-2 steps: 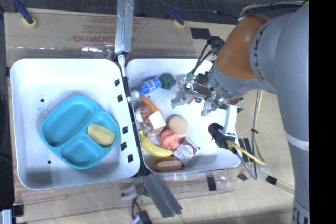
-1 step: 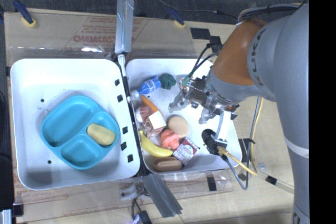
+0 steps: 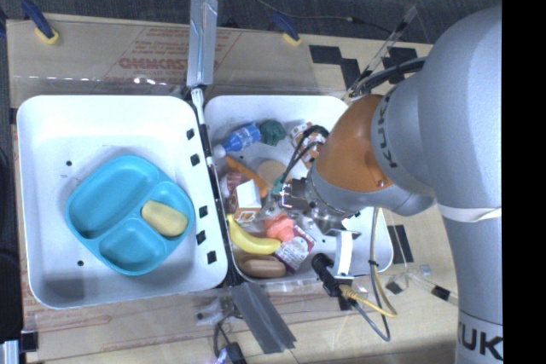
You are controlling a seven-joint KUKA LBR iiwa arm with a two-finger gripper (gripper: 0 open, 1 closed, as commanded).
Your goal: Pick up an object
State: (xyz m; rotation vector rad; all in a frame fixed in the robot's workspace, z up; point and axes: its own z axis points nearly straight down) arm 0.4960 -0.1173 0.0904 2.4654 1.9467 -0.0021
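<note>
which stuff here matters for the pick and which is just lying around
For the job:
- gripper, down in the right bin
- that bin's clutter: banana, brown sausage-shaped item, blue bottle

Lying about:
- left bin
- blue divided plate
- yellow lump on it

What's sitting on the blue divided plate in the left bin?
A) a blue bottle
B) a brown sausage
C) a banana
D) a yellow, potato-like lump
D: a yellow lump lies on the blue divided plate; the banana is in the right bin.
</note>
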